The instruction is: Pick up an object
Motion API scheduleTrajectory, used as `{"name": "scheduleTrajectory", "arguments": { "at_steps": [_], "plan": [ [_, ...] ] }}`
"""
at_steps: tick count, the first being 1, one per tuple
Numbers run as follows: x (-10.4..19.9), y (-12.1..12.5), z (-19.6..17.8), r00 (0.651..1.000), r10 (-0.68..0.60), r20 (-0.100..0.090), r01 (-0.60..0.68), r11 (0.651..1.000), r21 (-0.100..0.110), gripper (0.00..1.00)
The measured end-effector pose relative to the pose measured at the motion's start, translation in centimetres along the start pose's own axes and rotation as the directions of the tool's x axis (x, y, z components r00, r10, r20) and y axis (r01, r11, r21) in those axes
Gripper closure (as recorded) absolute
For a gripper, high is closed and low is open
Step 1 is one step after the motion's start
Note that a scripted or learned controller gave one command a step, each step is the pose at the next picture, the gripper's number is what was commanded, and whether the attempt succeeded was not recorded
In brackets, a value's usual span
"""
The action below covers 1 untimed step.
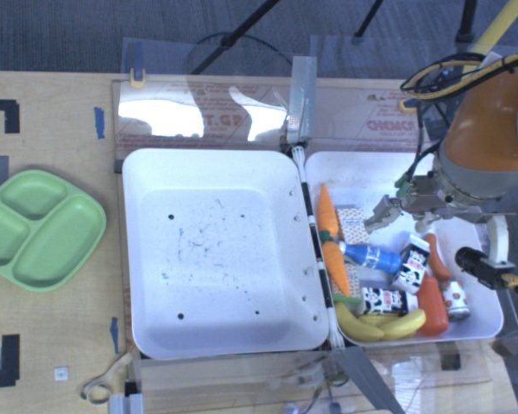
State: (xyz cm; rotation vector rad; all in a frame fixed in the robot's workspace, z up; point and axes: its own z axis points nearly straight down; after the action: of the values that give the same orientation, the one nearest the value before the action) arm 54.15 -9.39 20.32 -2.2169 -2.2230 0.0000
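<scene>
My gripper [401, 221] hangs over the back of the right bin [483, 326], open, with nothing between its fingers. Just below it in the bin lie a blue bottle [371, 257] and a black-and-white cow-patterned carton [412, 267]. Two orange carrots [327, 212] run along the bin's left wall. At the front edge lies a yellow banana [382, 325], with a second cow-patterned box [382, 300] just behind it. A red pepper [432, 304] and a small can [455, 301] are at the front right.
The left bin [155, 179] is a wide white tray beside the right one. A green divided plate [41, 228] rests on the bench at far left. A patterned cloth [352, 222] lies under the carrots. The arm's orange band [492, 132] looms over the right bin's back corner.
</scene>
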Motion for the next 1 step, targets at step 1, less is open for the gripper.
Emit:
{"name": "scheduleTrajectory", "arguments": {
  "at_steps": [1],
  "plan": [
    [-0.5,-0.07,11.55,0.977,-0.213,0.003,0.213,0.977,-0.009,0.0]
  ]
}}
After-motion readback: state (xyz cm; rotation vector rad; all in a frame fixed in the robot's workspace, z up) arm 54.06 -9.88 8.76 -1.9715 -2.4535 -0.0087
